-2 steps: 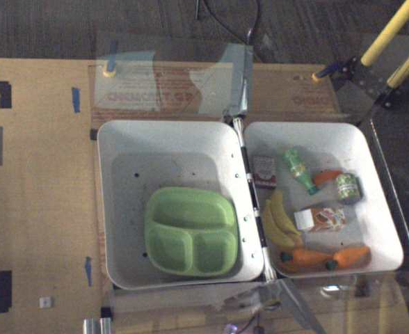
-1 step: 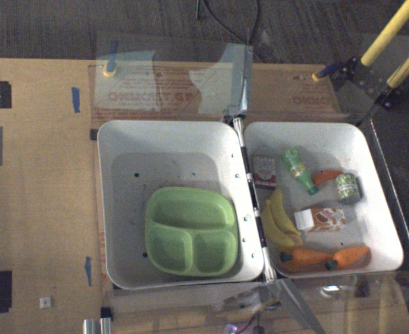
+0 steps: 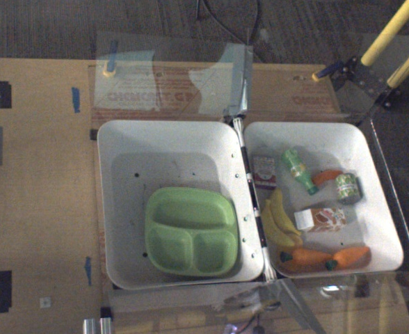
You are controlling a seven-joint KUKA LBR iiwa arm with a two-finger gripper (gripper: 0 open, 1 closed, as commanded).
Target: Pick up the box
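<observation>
- Two shallow white bins are sitting side by side on a brown cardboard-covered bench [image 3: 37, 207], their inner rims touching along a metal strip.
- The left bin [image 3: 108, 186] is holding a single thing: a green divided plate [image 3: 190, 232], which is lying flat toward the bin's near right corner with its three compartments facing up and nothing in them.
- The right bin [image 3: 384, 211] is holding everything else, with the items spread loosely over its floor.
- The box [image 3: 263, 171], small and dark red, is lying flat in the right bin, just beside the wall it shares with the left bin, in the far half.
- A green bottle [image 3: 300, 171] is lying on its side near the box, apart from it and pointing diagonally.
- A small carrot [image 3: 327, 177] is lying just past the bottle's lower end, and a green can [image 3: 348, 188] is resting close beside that carrot.
- A bunch of yellow bananas [image 3: 279, 223] is curving along the left wall, nearer than the box.
- An orange-and-white carton [image 3: 320, 219] is lying on its side with its white end touching the bananas.
- Two larger carrots [image 3: 310, 259] [image 3: 351, 256] are lying end to end along the near wall.
- A clear plastic sheet [image 3: 170, 82] is lying on the bench behind the left bin.
- How far the gripper is open, and whether it is holding anything, cannot be told.
</observation>
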